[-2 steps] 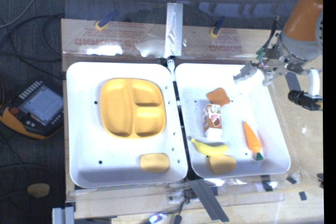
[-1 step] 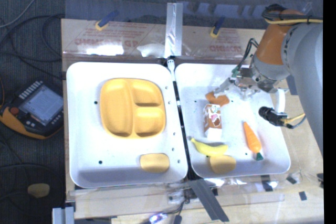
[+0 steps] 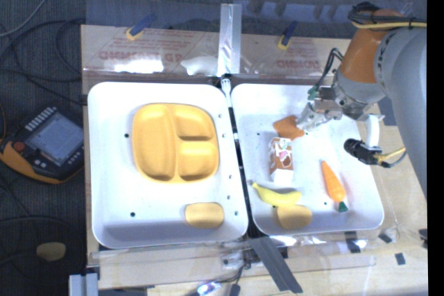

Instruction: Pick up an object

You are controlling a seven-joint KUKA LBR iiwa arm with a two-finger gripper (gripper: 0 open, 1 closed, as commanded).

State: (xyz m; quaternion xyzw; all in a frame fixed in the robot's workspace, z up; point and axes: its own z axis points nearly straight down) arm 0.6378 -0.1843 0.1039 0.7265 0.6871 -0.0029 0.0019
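My gripper (image 3: 306, 119) hangs low over the upper middle of the right bin (image 3: 361, 218). Its tip is right beside an orange-brown piece (image 3: 286, 127), at that piece's right edge; whether they touch is unclear. Below that piece lies a small red and white carton (image 3: 281, 157). A yellow banana (image 3: 275, 195) and a tan bun (image 3: 295, 217) rest near the bin's front wall. An orange carrot with a green tip (image 3: 334, 184) lies to the right of the carton.
The left bin (image 3: 111, 218) holds a yellow divided plate (image 3: 175, 142) and another tan bun (image 3: 205, 215). A raised divider (image 3: 236, 149) separates the bins. The arm's grey body and orange band (image 3: 364, 55) fill the upper right. A handheld pendant (image 3: 48, 142) lies on the floor at left.
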